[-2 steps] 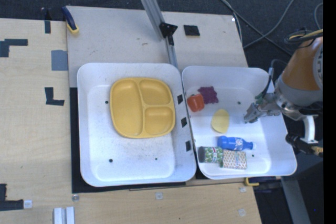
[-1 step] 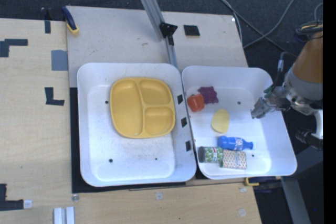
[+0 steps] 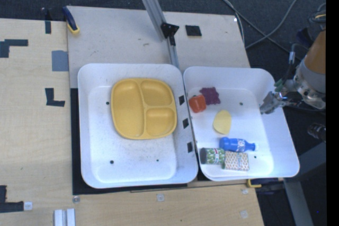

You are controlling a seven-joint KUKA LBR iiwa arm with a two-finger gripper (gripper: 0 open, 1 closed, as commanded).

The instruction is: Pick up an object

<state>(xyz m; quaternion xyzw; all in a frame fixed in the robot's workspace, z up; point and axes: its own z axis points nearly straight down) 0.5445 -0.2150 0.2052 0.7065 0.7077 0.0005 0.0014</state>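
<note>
Nearest the camera, along the right bin's [image 3: 241, 74] front wall: a patterned carton [image 3: 225, 159], with a blue bottle [image 3: 237, 144] just behind it, both lying flat; further in, a pale yellow piece [image 3: 223, 121] near the middle; beyond that, an orange cup [image 3: 197, 104] and a purple toy [image 3: 210, 95] close together near the divider; all five resting on the bin floor, none lifted, so judged barely begun, with choosing, descending, closing and raising all left to do. In the left bin [image 3: 85, 129], a yellow divided plate [image 3: 143, 108], untouched. At the right bin's outer rim, the gripper [image 3: 268, 102] hovering at the wall, well apart from every object, nothing between its jaws; impossible to tell whether apart or together. Behind it, the grey wrist and orange band reaching in from the right.
</note>
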